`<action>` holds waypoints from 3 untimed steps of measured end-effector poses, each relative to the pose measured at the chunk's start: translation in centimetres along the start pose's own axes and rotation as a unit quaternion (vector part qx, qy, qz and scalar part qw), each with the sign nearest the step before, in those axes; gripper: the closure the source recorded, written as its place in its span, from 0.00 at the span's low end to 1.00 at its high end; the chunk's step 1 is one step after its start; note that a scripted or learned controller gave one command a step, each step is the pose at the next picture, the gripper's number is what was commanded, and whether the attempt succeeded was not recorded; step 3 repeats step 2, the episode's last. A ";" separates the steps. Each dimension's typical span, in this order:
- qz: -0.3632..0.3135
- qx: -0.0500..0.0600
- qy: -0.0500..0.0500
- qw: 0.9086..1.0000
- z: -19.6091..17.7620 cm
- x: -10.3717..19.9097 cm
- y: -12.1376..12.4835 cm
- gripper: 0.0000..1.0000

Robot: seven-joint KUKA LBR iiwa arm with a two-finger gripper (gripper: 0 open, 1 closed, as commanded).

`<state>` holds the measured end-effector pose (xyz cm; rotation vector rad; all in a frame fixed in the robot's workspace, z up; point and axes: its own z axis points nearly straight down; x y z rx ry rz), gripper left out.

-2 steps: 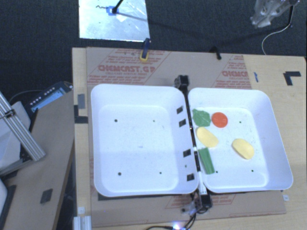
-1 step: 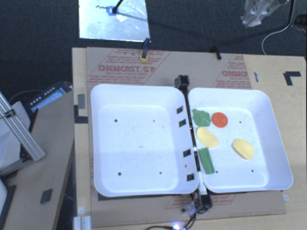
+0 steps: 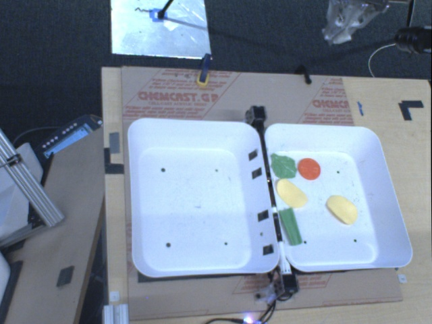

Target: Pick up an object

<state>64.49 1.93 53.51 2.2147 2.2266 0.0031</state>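
We see the gripper [image 3: 341,20] parked high at the top right, above the dark floor beyond the desk [image 3: 169,90] and well apart from both bins, likely so the camera gets a clear look at the contents. It is blurred, and we cannot tell how it stands; nothing shows in its grasp.

All the candidates lie in the right bin [image 3: 385,181], crowded toward the divider: a green leaf-shaped piece [image 3: 283,165] just beside an orange-red disc [image 3: 309,169], a pale yellow oval piece [image 3: 291,194] below them, a green stick [image 3: 291,226] hugging the bin's left wall, and a yellow lemon-like piece [image 3: 342,210] lying apart.

We judge that last one the easiest pick, since it has free space around it. The left bin [image 3: 145,181] sits alongside.
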 end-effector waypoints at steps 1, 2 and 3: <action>0.000 0.000 0.000 1.000 0.0 3.0 -1.8 1.00; 0.004 -0.001 -0.001 1.000 0.0 -2.0 -0.8 1.00; 0.004 -0.001 -0.001 1.000 0.0 -2.0 -0.8 1.00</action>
